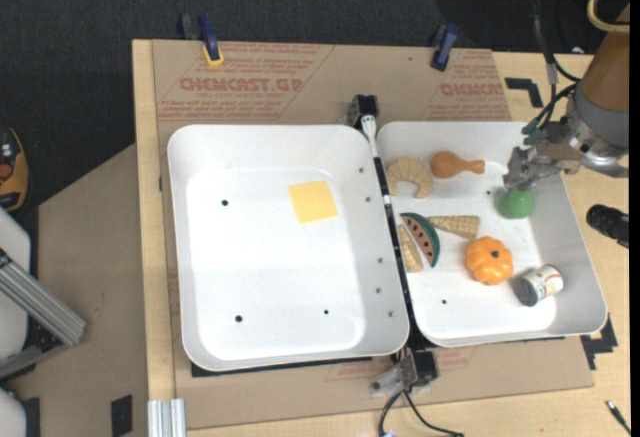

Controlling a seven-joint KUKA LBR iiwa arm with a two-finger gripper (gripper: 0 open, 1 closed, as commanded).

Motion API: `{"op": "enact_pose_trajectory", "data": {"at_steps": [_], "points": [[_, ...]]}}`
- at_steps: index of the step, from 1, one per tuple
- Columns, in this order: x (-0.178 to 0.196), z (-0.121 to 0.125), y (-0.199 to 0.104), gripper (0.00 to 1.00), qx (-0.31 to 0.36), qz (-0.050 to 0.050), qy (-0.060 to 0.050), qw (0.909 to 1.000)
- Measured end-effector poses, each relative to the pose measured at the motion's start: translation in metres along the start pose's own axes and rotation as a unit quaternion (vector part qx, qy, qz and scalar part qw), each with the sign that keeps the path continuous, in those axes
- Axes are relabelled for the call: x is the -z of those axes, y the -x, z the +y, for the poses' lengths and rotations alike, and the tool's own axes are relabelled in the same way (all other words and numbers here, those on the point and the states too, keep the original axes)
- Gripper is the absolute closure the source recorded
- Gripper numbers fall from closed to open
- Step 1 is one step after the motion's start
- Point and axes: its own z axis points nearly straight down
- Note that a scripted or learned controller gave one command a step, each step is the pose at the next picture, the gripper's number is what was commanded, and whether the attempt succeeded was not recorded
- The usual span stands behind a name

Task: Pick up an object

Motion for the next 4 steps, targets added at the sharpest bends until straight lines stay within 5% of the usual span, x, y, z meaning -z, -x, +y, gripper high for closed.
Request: {"op": "enact_pose_trajectory", "data": {"at_steps": [1, 2, 3, 4], "points": [[-0.041, -0.058, -0.070, 1.00, 0.004, 0.004, -0.006, 1.0000], [0.102, -0.048, 0.005, 1.00, -0.001, -0.003, 0.008, 1.0000], [0.049, -0.099, 0.011, 1.00, 0.000, 0.002, -0.004, 1.0000], [0.062, -0.095, 0.011, 1.00, 0.002, 0.000, 0.001, 1.0000]]}}
